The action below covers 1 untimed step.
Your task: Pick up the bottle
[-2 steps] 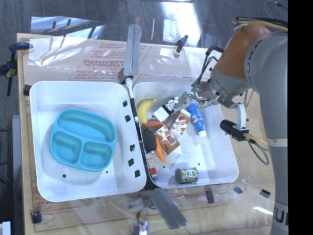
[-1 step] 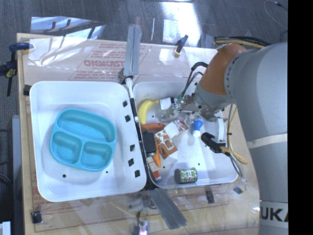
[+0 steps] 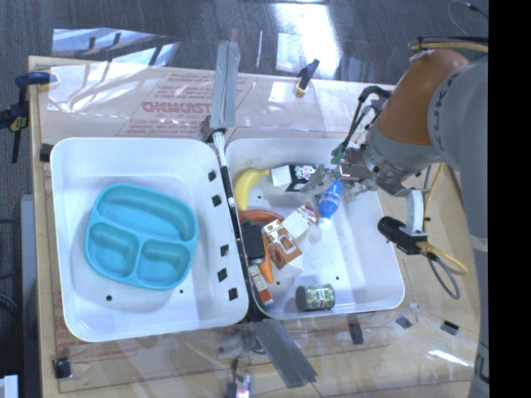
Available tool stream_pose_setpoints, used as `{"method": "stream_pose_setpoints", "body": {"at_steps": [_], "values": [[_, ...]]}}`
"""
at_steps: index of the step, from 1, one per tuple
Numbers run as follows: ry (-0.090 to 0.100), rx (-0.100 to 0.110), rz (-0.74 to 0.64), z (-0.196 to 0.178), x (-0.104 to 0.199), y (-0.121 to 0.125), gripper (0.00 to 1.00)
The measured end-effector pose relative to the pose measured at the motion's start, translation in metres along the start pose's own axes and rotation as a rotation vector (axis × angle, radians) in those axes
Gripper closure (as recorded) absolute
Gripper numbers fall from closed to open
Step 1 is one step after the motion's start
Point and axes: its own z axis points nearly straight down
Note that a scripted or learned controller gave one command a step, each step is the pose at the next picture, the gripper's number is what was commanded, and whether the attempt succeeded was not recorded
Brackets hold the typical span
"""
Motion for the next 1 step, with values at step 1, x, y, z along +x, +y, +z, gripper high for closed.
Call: {"method": "stream_pose_setpoints", "body": {"at_steps": [1], "values": [[0.001,0.003,0.003,0.0169,0.0028,0.0387,0.00]]}}
